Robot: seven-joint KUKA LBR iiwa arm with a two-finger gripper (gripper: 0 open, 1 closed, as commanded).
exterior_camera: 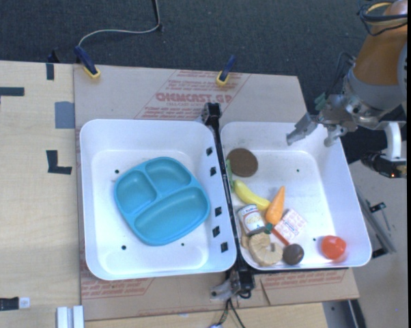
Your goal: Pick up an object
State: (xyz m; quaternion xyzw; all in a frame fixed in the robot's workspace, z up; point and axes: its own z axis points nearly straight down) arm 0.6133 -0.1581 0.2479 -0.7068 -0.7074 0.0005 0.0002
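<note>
The right bin (328, 183) holds several toy foods: a brown round cookie (242, 161), a yellow banana (249, 194), an orange carrot (276, 205), a small can (252, 220), a red-and-white packet (289, 225), a beige bagel (263, 249), a dark plum (293, 253) and a red tomato (333, 247). My gripper (315, 132) hangs over the bin's far right corner, above and apart from all of them. Its two grey fingers (299, 132) are spread with nothing between them.
The left bin (96, 183) carries a blue divided plate (162, 199). A black clip divider (216, 176) joins the two bins. Both rest on cardboard (185, 94) held by yellow clamps (88, 65). A black cable (151, 5) runs along the dark floor behind.
</note>
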